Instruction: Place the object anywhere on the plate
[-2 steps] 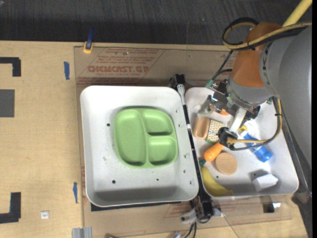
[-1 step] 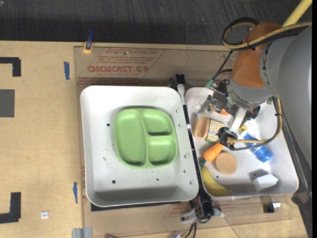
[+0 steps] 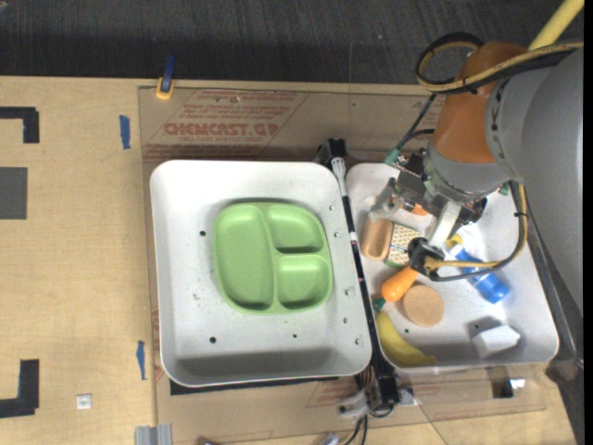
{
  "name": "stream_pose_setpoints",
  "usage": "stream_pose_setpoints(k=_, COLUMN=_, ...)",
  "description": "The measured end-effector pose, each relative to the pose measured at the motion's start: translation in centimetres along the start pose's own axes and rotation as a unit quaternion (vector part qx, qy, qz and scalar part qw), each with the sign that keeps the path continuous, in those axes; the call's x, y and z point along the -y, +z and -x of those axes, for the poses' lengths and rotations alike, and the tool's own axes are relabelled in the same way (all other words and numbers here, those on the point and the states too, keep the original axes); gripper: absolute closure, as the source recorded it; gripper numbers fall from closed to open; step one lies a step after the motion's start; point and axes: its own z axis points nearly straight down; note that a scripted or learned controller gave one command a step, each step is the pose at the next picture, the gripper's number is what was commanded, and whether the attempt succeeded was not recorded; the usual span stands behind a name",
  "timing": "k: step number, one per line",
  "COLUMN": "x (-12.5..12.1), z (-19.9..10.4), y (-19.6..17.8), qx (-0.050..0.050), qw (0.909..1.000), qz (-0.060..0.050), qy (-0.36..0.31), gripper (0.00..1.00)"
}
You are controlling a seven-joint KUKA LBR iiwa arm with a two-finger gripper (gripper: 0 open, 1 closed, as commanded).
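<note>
Pincer [image 3: 400, 206] over the right bin [image 3: 542, 334], plate [image 3: 273, 256] off to the view's left

The green divided plate lies in the left bin [image 3: 176, 202], across the shared wall from the pincer, so any carry has to run leftward over that wall. No object is on the plate yet. The thing nearest the pincer is a copper-coloured cylinder [image 3: 375, 236], just beside it on the plate side and probably the object meant, with its long axis running roughly up and down the view. A carrot [image 3: 399, 286], a round wooden disc [image 3: 426, 307] and a banana [image 3: 400, 343] lie nearer the bin's front. The wrist hides the pincer's tips, so whether it is open, closed or holding anything cannot be told
</note>
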Motion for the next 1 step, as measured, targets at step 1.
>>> stream_pose_setpoints(k=1, x=-2.79, z=2.18, y=-0.01, qx=-0.001, qw=0.9913, qz=0.005, qy=0.132, gripper=0.00)
